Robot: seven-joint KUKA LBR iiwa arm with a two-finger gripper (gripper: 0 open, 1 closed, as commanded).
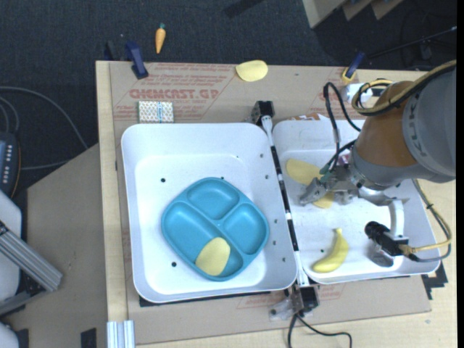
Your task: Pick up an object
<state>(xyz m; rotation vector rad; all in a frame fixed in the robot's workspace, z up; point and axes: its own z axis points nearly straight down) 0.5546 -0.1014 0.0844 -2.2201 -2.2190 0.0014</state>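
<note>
My gripper [317, 192] is low in the right bin [308, 133], reaching in from the right under the grey arm with its orange band [388, 140]. A flat yellow piece [299, 170] lies just up and left of it. A small yellow piece [324, 202] sits right against the gripper's lower side, partly hidden by it. A yellow banana [332, 252] lies near the bin's front edge, well clear of the gripper.
The left bin [145, 147] holds a blue divided plate [217, 220] with a yellow item [214, 257] in its front compartment. On the bench behind the bins are a yellow item [251, 70] and blue clips [135, 60]. A small carrot [160, 39] lies beyond the bench.
</note>
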